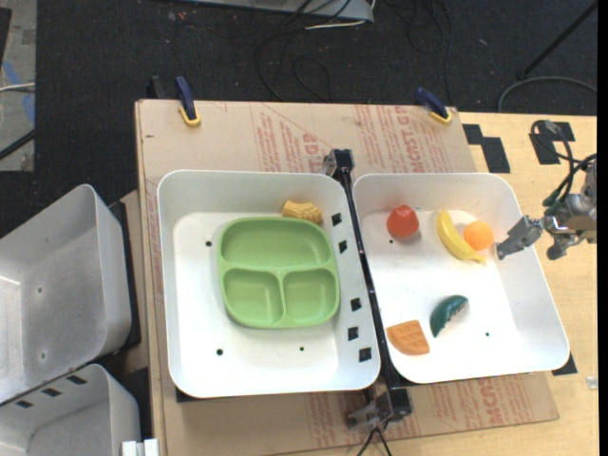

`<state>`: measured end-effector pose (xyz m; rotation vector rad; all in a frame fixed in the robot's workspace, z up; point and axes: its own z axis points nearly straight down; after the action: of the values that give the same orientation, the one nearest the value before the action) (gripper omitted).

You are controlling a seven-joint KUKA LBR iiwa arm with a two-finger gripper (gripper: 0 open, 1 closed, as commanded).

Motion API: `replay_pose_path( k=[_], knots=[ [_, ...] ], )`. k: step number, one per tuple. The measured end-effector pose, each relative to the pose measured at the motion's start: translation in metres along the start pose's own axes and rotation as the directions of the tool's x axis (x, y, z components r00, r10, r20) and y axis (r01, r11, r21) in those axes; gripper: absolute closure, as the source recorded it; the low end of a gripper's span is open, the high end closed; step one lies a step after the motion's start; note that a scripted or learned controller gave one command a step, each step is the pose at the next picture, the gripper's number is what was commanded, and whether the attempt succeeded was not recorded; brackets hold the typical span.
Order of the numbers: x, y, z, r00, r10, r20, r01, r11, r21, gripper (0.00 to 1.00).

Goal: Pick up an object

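- Camera view, looking down at a slant on a tabletop (247, 126) carrying two white bins side by side.
- Landmark: the right bin (532, 335). All places below are given relative to it.
- Hand (534, 233): at the bin's right rim, about level with the upper group of objects, reaching in from outside the rim. One dark finger (514, 239) slants down and toward the bin's inside. How wide the hand stands cannot be told from this view, and nothing is seen between its fingers.
- Banana (453, 236): in the bin's upper right part; its long axis runs roughly from upper rim toward lower rim, curving slightly.
- Orange ball (478, 235): touching the banana on the side nearer the right rim; the object closest to the hand.
- Red ball (403, 221): in the bin's upper left part, apart from the banana.
- Teal piece (447, 313): lower middle of the bin, long axis tilted.
- Orange wedge (409, 337): lower left of the bin, just beside the teal piece.
- Left bin (190, 350), across the divider from the landmark: holds a green tray (278, 272) and a small yellow piece (302, 211) at the tray's upper edge.
- Key relation, as a judgement: the orange ball and banana lie directly inward from the hand, toward the bin's centre, so a short inward reach and descent would likely meet them first. Their contact could make a clean grasp of one awkward.
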<state>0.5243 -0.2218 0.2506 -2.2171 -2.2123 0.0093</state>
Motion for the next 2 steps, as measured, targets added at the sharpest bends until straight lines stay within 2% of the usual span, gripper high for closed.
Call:
replay_pose_path(
  k=[1, 2],
  knots=[
    [0.001, 0.002, -0.006, 1.0, -0.004, 0.003, 0.004, 1.0, -0.011, 0.0],
    [0.0, 0.0, 0.038, 1.0, 0.0, 0.002, 0.0, 1.0, -0.007, 0.0]
  ],
)
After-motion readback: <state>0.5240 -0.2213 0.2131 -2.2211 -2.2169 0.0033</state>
